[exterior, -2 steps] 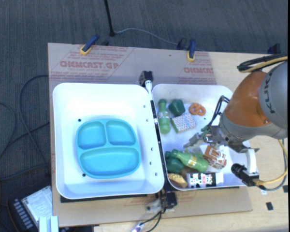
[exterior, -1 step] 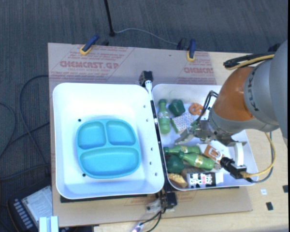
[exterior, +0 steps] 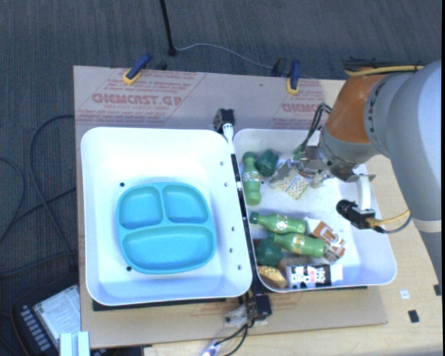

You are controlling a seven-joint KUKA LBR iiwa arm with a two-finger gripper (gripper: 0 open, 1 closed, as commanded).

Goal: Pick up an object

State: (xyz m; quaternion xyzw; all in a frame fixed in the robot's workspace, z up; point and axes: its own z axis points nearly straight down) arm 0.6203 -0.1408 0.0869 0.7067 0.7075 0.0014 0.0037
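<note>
Gripper low in right bin, over a pale checkered item beside green bottles. Grasp state impossible to tell. Risk: crowded clutter nudged, pick slipping.

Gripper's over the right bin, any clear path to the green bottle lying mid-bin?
Probably yes. The green bottle lies on top of the clutter, nothing over it, and the gripper hangs just above and beyond it in the right bin.

Right bin crowded with bottles, left bin roomier
</note>
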